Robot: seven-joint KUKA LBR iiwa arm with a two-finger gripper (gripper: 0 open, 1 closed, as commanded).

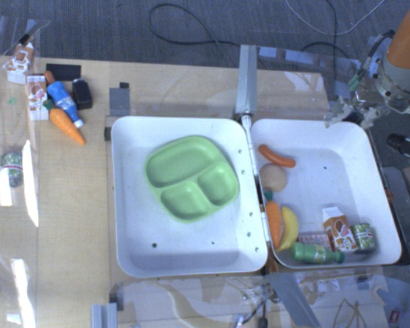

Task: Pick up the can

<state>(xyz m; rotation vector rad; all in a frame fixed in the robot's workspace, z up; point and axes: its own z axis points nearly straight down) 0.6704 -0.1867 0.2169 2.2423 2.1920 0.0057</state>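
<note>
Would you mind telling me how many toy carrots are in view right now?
2. One carrot lies on the bench left of the bins, beside the blue bottle. The other carrot lies in the right bin along its left wall, next to the banana. More may be hidden under items.

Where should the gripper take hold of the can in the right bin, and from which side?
Likely from above, fingers across the round sides of the can. It looks upright in the near right corner, with the juice carton touching one side and the bin wall close on the other, so side approaches look cramped.

A grey arm [404, 80] carries an orange band [408, 43] and thin cables.
</note>
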